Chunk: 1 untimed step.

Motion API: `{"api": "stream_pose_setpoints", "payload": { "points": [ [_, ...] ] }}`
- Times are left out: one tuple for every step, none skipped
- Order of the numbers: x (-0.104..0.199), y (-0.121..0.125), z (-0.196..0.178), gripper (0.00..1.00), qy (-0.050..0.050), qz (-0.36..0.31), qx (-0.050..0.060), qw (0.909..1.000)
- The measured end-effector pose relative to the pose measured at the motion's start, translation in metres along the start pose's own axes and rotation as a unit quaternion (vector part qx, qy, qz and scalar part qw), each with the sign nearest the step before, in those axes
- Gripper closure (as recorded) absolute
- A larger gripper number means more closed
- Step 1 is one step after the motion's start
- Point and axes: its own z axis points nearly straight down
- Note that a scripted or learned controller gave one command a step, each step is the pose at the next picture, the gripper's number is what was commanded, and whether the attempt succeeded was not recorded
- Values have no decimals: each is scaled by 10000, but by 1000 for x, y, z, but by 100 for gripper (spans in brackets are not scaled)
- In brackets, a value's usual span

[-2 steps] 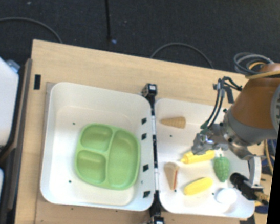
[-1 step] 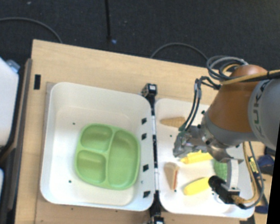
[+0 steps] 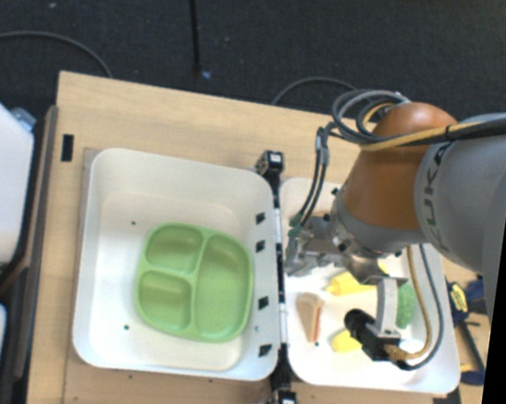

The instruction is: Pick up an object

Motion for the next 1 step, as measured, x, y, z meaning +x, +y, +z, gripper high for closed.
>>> {"api": "stream_pose_setpoints", "payload": {
  "points": [
    [52,-8,-13,100,-1,0,3,10000]
  ]
}}
